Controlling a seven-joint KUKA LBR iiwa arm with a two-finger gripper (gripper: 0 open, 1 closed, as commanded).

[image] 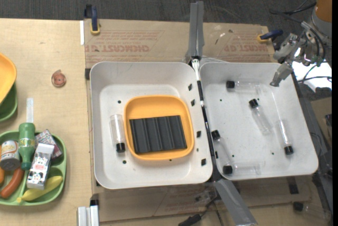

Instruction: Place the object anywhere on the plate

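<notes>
An orange plate (157, 104) sits in the left bin (103, 79). A black ridged block (158, 133) lies flat on the plate, filling most of its middle. A clear vial with a black cap (116, 133) lies in the same bin, just off the plate's left edge. My gripper (279, 64) hangs over the far right corner of the right bin (303, 159), open, with nothing between its fingers. It is far from the plate.
Several clear black-capped vials lie scattered in the right bin, such as one (259, 115) in its middle and another (284, 138) toward the right. A green tray of toy food (31, 169) and an orange bowl (5, 79) stand on the bench at left.
</notes>
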